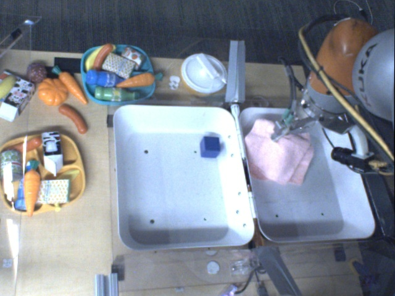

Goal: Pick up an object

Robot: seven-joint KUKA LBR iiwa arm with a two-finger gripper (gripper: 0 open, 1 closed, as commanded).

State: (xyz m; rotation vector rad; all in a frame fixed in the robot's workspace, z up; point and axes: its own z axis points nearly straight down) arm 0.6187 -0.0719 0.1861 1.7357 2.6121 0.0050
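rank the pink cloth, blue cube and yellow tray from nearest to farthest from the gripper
1. Pink cloth, right bin, directly under the gripper.
2. Blue cube, left bin, toward its upper right.
3. Yellow tray, far left of the bench.

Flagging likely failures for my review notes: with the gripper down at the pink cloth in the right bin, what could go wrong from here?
1. The gripper sits at the upper edge of the pink cloth, so a pinch may catch only a thin fold and slip off when lifted.
2. The cloth lies near the right bin wall, so dragging could bunch it there.
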